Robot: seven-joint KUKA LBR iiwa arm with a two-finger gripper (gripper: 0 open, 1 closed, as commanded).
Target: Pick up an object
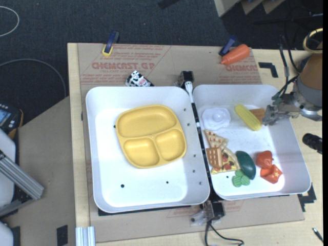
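Right bin (pixel 297 152) holds the candidate objects. Nearest the hand (pixel 270 114) is a toy corn cob (pixel 247 117): short, yellow, stubby-ended, lying on the bin floor at a slant in the far part of the bin, one end toward the far-left, the other toward the hand. The hand sits low at the bin's right side, just beside the cob's right end; contact between them cannot be made out, and nothing is seen between the fingers. Finger spacing is too dark and small to read, so whether the hand is wide or narrow: cannot tell. Left of the cob, close by, a white rounded lid-like piece (pixel 216 118). Nearer the camera, a waffle-patterned piece and pizza slice (pixel 219 152) lie together along the bin's left wall, touching a dark green avocado-shaped toy (pixel 246 164) with a small light green broccoli-like piece (pixel 239 179) at its lower end. Red strawberry or pepper pieces (pixel 267 166) lie to the right of those, well apart from the hand. Left bin (pixel 102 152) carries a yellow three-compartment plate (pixel 150 136). On the desk (pixel 169 60) beyond the bins: an orange carrot toy (pixel 236 54) and a small black-and-white item (pixel 137 79).
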